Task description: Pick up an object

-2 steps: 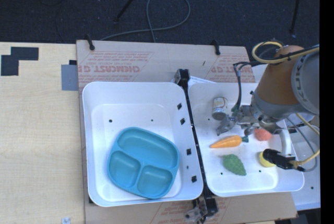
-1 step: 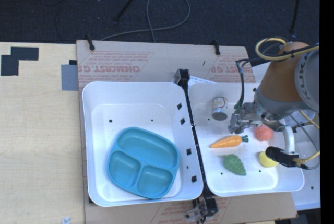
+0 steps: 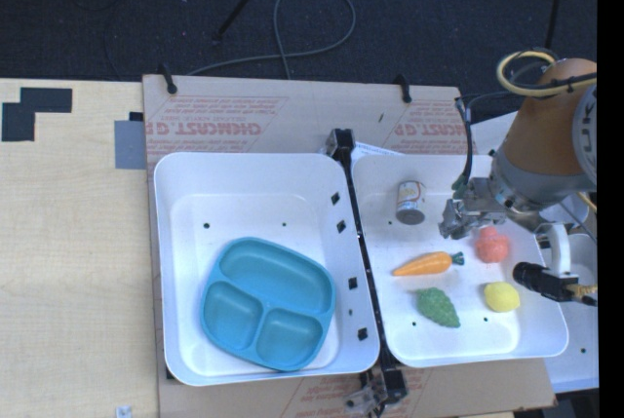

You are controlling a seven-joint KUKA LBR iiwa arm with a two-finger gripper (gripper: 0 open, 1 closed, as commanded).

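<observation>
Low in the right bin [image 3: 546, 348], the claw [image 3: 458, 219] hovers at the frame's right, just left of a pink strawberry [image 3: 492, 247]; how it is set I cannot tell. Below lie an orange carrot [image 3: 426, 263], a green vegetable [image 3: 439, 307] and a yellow lemon [image 3: 501, 296]. A small can [image 3: 409, 202] stands upper left. A blue tray [image 3: 268, 302] fills the left bin [image 3: 185, 182].

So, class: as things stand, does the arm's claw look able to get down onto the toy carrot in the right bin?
Probably yes. The carrot lies flat on the right bin floor with bare white around it, apart from the green piece and the can. The claw hangs just above and to its right, nothing between them.
</observation>
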